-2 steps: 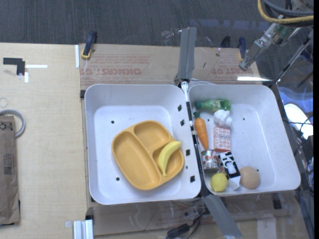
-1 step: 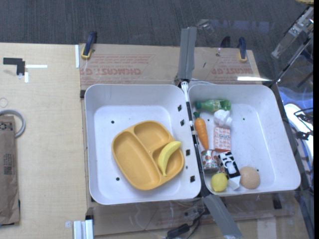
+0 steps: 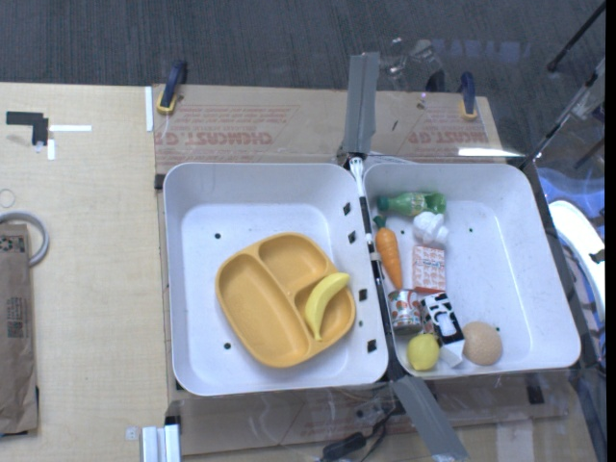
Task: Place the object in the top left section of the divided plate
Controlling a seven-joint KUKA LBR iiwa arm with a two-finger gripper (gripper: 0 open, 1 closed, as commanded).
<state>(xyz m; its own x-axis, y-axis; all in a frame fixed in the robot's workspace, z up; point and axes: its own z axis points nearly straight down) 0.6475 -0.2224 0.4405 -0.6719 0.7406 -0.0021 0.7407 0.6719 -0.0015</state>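
Note:
A yellow divided plate [image 3: 260, 316] lies in the left white bin [image 3: 192, 210]. A banana [image 3: 324, 301] rests in the plate's lower right section, its tip reaching toward the small upper section. The plate's large left section and small upper section hold nothing. Along the left wall of the right bin [image 3: 510, 248] lie a green bottle [image 3: 412, 202], a white lump [image 3: 430, 226], a carrot [image 3: 388, 256], a red-and-white packet [image 3: 429, 266], a small can [image 3: 405, 311], a black-and-white item [image 3: 443, 318], a lemon [image 3: 423, 351] and a tan egg-shaped ball [image 3: 482, 344].
Cardboard [image 3: 289, 128] lies behind the bins, held by two blue-and-yellow clamps [image 3: 173, 83]. A grey divider bar [image 3: 362, 104] runs between the bins. A brown paper bag [image 3: 14, 325] sits at the bench's far left.

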